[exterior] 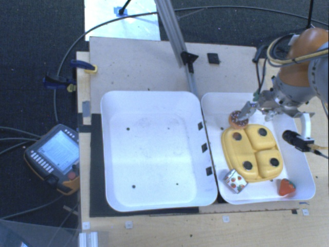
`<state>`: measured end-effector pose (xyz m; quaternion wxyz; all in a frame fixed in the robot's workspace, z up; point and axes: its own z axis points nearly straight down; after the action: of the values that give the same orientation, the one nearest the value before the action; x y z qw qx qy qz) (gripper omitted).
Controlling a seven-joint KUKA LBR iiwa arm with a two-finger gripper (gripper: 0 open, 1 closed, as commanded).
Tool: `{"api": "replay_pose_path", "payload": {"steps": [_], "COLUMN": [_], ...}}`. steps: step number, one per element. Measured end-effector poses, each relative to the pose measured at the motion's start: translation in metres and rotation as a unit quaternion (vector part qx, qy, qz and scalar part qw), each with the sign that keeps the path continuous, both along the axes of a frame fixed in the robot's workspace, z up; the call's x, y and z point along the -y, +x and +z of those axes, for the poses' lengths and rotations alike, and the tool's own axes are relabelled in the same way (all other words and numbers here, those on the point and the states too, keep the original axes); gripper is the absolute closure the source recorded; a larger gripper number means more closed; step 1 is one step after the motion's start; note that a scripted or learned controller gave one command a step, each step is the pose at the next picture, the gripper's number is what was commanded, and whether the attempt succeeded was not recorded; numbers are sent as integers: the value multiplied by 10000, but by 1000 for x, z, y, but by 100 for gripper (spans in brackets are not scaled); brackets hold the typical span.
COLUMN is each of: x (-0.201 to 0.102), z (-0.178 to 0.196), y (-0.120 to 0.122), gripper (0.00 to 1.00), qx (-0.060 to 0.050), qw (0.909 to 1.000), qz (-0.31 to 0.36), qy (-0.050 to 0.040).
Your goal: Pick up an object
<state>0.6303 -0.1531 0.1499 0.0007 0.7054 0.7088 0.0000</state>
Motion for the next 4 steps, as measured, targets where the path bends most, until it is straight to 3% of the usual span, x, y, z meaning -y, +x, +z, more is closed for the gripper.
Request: {"api": "replay_pose_path", "payload": {"steps": [2, 3, 4], "x": [1, -1, -4], "z": [-61, -46, 18], "y": [5, 8, 9], "gripper": [0, 100, 100], "qx": [39, 90, 25], "qw": [10000, 10000, 10000], "qz": [-3, 9, 9], "qy": [-5, 8, -1]}}
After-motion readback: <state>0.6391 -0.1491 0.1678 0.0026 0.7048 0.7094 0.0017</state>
